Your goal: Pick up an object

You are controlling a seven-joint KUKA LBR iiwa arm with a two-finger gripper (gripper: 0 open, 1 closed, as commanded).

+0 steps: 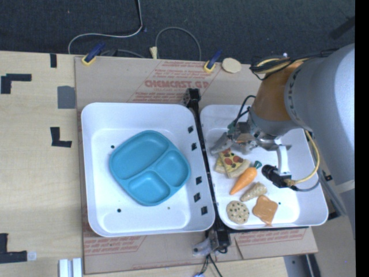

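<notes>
In the camera view, two shallow white bins are seen side by side on a brown cardboard sheet (173, 82) laid over the bench. The left bin (95, 120) holds a blue divided plate (149, 167), which lies tilted at an angle within the bin, its three compartments facing up.

The right bin (311, 212) holds a cluster of toy food items. A pizza slice (230, 161) is seen nearest the divider between the bins, with a carrot (244, 179) just beside it, lying at a slant. Below the carrot a pale, beige piece (253, 191) is found (its kind cannot be told), and near the front wall a round cookie (237, 211) and an orange-brown wedge (265, 209) lie close together.

The grey arm (328, 97) is extended in from the right, its orange band (274, 100) being visible above the wrist. The gripper (226, 142) is positioned low over the right bin, just above the pizza slice and near the divider. The fingers are blurred and partly hidden by the wrist hardware, so it cannot be told whether they are apart or together; nothing is seen between them. A black cable (275, 176) is looped from the wrist over the middle of the right bin.

Beyond the bins, two clamps (92, 56) are fixed to the far edge of the cardboard.
</notes>
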